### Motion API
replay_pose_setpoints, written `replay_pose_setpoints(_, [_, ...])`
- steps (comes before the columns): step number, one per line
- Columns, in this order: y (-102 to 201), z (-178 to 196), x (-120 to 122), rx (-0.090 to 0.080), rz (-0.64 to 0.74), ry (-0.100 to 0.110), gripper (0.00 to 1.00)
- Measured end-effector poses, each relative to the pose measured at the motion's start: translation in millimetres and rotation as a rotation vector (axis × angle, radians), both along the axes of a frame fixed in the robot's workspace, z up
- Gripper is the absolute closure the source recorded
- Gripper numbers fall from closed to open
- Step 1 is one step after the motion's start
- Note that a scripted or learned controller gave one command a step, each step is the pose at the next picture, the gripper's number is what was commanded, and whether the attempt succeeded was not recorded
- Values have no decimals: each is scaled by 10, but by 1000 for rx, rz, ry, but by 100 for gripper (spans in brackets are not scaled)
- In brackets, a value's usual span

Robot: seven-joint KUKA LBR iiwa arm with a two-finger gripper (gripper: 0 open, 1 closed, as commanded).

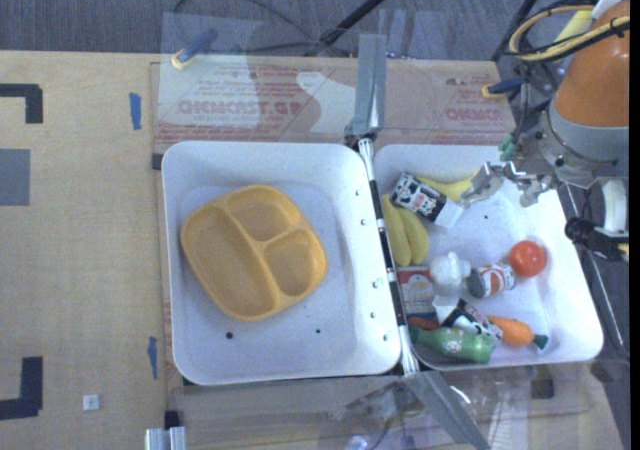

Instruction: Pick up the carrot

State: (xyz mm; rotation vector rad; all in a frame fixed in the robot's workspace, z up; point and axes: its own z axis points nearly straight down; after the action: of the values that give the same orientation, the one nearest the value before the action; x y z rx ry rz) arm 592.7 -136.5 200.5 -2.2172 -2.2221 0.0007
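Carrot lies flat near the front right corner of the right bin, orange body with the green tip pointing at the right wall. It's crowded: a black-and-white toy touches its left end, and a green packet sits just in front-left along the front wall.

Pincer hangs over the bin's back right area, well apart from the carrot, fingers spread, nothing between them. Looks like a staging pose above the clutter, so the approach hasn't started.

A tomato and a small bottle lie between pincer and carrot, so a straight drop from above beats a low sweep. My guess: grip across the carrot's thick middle, away from the toy.

Left bin carries a yellow divided plate, irrelevant here. Bananas sit by the divider.
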Motion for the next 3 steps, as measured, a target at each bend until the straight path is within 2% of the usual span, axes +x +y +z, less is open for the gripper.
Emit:
replay_pose_setpoints(1, [-283, -1145, -547, -1, -238, -5, 0])
replay_pose_setpoints(2, [-574, -107, -818, -3, -450, -2, 0])
replay_pose_setpoints(3, [-361, -963, -1071, -2, -802, -3, 0])
